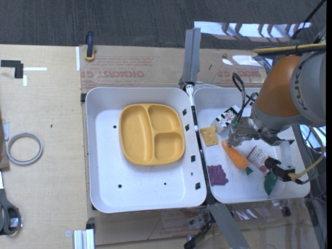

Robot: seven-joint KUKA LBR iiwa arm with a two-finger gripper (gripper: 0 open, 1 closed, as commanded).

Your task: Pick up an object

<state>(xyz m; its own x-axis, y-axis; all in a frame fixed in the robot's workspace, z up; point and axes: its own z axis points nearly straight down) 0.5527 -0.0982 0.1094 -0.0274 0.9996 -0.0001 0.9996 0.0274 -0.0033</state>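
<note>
The end effector (234, 138) sits low over the right bin (236, 187), close to the far end of the carrot (237, 158). The grey wrist above covers most of it, so I cannot tell whether it is apart or together, or whether it touches the carrot. The arm (280, 95) also hides the bin's far right part. A small black-and-white item (226, 118) just beyond the end effector is too small to make out. So is a white-and-red packet (257, 154) beside the carrot. A pair of scissors (7, 218) is cut off at the left edge.

Two shallow white bins stand side by side on the pale wooden worktop (46, 191). The left bin (104, 183) holds one smooth yellow plate (152, 134), rounded at the corners, with three compartments. Apart from the two unclear items, the right bin holds:
- one orange carrot
- one tan square cracker (209, 136) dotted with holes
- one knobbly bunch of purple grapes (218, 175)
- one green piece (270, 183) near the front corner

One grey tape ring (23, 148) lies flat on the wood.
</note>
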